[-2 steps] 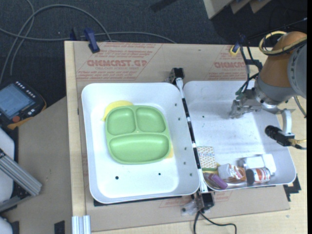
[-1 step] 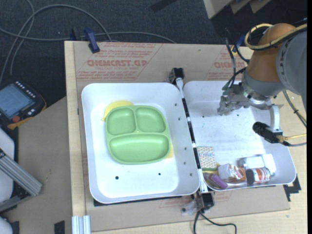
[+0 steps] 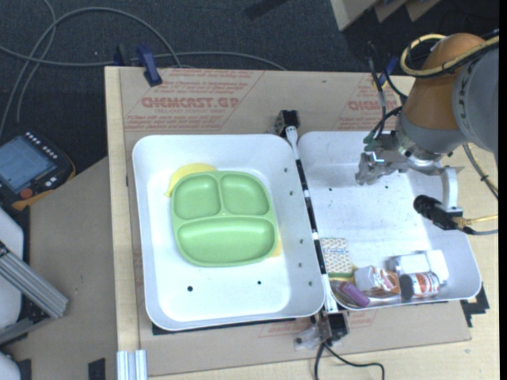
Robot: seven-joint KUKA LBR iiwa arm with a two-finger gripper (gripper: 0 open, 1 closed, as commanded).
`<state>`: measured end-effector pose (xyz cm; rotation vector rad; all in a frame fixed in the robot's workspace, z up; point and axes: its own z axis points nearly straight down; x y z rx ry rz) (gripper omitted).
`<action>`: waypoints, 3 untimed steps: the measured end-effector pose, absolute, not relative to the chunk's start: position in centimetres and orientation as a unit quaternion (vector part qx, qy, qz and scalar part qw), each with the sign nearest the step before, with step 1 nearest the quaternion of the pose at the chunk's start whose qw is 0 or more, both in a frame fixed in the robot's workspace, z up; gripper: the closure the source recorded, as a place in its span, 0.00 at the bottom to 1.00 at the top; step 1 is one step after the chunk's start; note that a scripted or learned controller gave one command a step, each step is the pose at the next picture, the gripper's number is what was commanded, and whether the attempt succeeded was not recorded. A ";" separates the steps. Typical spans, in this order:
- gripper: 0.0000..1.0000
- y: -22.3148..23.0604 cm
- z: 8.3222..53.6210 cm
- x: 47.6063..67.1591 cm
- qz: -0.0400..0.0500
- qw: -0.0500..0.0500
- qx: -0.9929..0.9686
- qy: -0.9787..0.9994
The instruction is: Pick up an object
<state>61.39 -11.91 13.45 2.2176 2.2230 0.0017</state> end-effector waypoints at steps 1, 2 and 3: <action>1.00 -9.2 10.2 60.1 0.000 -0.001 0.707 0.707; 1.00 -9.2 11.2 60.2 0.000 0.000 0.707 0.707; 1.00 -9.2 12.2 60.2 0.000 0.000 0.707 0.707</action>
